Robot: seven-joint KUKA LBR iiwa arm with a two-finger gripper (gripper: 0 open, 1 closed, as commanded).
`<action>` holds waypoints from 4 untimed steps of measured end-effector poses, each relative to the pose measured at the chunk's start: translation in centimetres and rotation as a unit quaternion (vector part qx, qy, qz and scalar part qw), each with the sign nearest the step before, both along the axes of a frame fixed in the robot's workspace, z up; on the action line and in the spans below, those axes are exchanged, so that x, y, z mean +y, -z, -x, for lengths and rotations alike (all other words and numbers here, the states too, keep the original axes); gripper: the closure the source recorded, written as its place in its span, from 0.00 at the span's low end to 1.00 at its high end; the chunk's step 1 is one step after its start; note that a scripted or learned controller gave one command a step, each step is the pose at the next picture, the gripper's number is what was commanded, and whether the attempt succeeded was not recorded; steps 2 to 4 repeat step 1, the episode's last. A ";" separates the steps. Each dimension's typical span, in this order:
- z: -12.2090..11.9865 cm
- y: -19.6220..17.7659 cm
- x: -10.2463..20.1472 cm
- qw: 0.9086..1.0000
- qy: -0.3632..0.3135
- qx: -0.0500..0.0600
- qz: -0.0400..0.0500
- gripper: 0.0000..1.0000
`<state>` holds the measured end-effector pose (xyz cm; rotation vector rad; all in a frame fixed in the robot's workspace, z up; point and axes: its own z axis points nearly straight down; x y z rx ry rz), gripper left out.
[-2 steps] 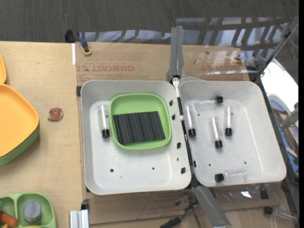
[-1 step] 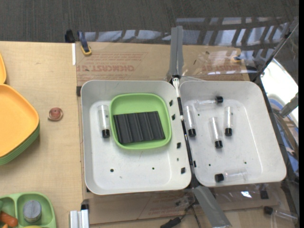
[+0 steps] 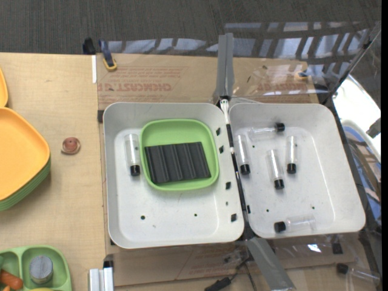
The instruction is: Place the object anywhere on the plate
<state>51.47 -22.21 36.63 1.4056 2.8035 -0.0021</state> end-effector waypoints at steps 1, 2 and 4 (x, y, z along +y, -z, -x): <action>-1.3 8.7 0.0 0.993 -0.114 0.002 -0.001 1.00; -1.3 8.7 0.0 0.993 -0.114 0.002 -0.001 1.00; -1.3 8.7 0.0 0.993 -0.114 0.002 -0.001 1.00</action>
